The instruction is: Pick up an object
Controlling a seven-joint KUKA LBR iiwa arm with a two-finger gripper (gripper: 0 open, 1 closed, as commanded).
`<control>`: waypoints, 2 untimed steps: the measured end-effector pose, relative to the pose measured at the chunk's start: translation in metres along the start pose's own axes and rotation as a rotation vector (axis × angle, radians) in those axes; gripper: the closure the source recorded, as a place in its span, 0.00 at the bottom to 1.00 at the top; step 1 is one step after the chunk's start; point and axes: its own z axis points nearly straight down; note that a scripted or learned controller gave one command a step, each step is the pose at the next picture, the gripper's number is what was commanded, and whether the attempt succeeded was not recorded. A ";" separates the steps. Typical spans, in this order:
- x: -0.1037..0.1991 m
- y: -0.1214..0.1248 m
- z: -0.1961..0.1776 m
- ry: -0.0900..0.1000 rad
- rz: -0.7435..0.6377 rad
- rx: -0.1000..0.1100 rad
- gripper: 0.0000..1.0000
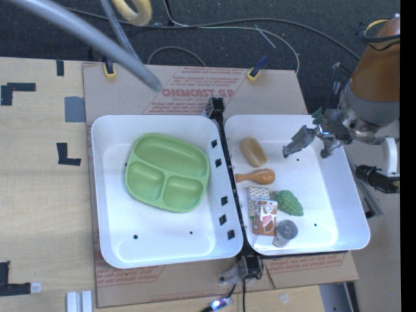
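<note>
Red block lettering runs across the brown cardboard sheet [195, 91] that lies under the far edges of the two white bins, and it seems to read "CHEMCAST GP", though the last letters are blurred and the smaller red lines above and below it cannot be made out. More red print shows on the same cardboard along its near edge, under the left bin, too small and faint to read. The small carton [263, 214] in the right bin carries a red, white and brown printed pattern, but no word on it is legible.
</note>
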 end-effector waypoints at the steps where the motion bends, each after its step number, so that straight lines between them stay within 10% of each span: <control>1: 0.000 0.002 -0.005 -0.002 -0.003 -0.010 0.00; 2: -0.005 -0.007 0.047 -0.002 0.000 -0.005 0.00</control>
